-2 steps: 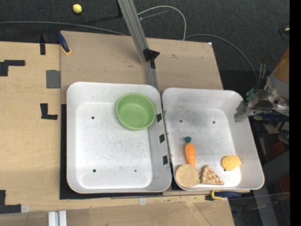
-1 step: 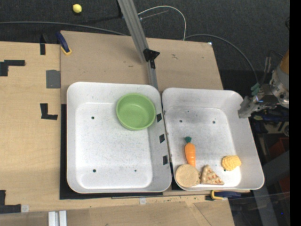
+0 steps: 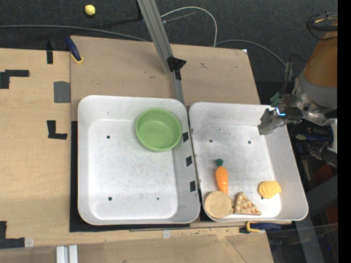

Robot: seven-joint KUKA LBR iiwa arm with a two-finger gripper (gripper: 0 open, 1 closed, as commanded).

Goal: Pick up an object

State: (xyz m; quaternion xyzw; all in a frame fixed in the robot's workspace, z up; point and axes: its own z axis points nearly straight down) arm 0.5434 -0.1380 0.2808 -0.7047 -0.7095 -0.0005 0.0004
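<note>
The table (image 3: 219,70) carries two shallow white bins side by side. The left bin (image 3: 98,201) holds one item: a green bowl (image 3: 158,129), upright, in the far right part of that bin, close to the wall shared with the neighbouring bin.

The right bin (image 3: 236,119) holds four small items, all gathered in its near half. A toy carrot (image 3: 221,178), orange with a dark green top, lies with the top pointing to the far side. Just near of it sits a tan round disc (image 3: 218,205), touching or almost touching the carrot's blunt end. Directly right of the disc lies a triangular pizza-like slice (image 3: 246,205), its edge against the disc. A yellow ridged piece (image 3: 269,189), resembling corn, rests right of the slice and slightly farther back, apart from the carrot.

The arm (image 3: 321,70) enters from the right, with its orange band above the grey wrist. The pincer (image 3: 267,122) hangs over the far right part of the right bin, near that bin's right wall and well apart from all four items. Nothing is seen between its fingers; whether they are spread or pressed together cannot be told from this angle.

A small yellow ball (image 3: 90,9) lies on the dark floor beyond the table, far left. A grey pole (image 3: 156,23) slants down toward the junction of the bins.
</note>
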